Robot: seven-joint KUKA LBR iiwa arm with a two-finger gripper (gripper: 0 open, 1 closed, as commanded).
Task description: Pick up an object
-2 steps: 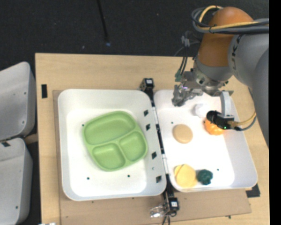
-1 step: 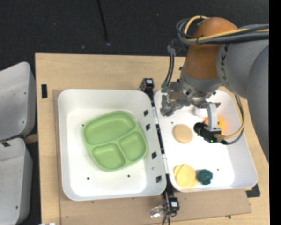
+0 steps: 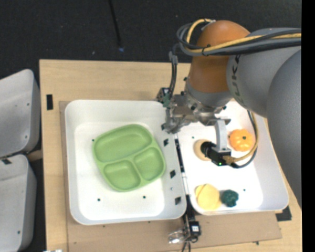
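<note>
The gripper point(image 3: 171, 121) hangs over the far end of the seam where the two bins meet, just above the raised rims. Whether it is open or closed cannot be told from this slant, and nothing can be seen held in it. The grey arm point(image 3: 265, 72), with its orange band point(image 3: 218, 49), reaches in from the right and covers the far part of the right bin point(image 3: 254, 185).

All the small things lie in the right bin. An orange toy fruit point(image 3: 240, 139) sits near the right wall, just right of the wrist. A tan round piece point(image 3: 200, 149) with a dark centre lies near the middle of the bin, partly hidden by the robot's own hardware. At the near edge a yellow round piece point(image 3: 207, 196) and a dark green lump point(image 3: 230, 197) lie side by side, touching or nearly so.

The left bin point(image 3: 81, 122) holds a green divided plate point(image 3: 128, 156) with three compartments, lying flat and turned at a slant, its right edge close to the seam. The rims between the bins lie directly under the gripper. The wooden bench point(image 3: 52, 83) carries both bins.
</note>
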